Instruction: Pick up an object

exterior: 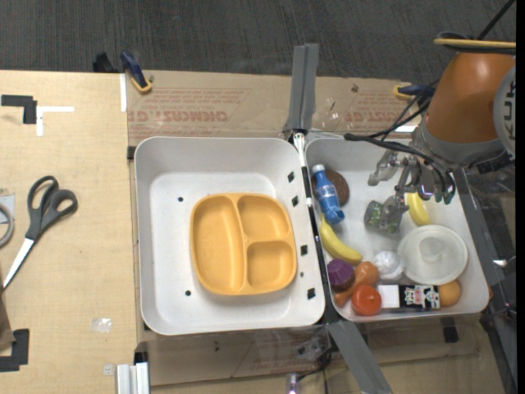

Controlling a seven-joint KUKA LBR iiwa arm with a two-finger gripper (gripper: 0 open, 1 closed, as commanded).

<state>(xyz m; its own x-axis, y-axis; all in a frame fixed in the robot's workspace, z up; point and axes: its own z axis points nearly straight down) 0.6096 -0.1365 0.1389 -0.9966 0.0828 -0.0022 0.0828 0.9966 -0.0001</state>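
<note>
My gripper hangs just above the green object; grip state I cannot tell. I should descend straight, centred, avoiding the white bowl beside it.

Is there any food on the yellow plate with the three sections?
No, it is empty. The yellow plate lies flat in the left bin, and all three of its sections show only bare yellow plastic.

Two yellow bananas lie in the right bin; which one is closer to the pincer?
The small banana beside the pincer, above the white bowl. The longer banana lies further off, below the blue bottle.
</note>
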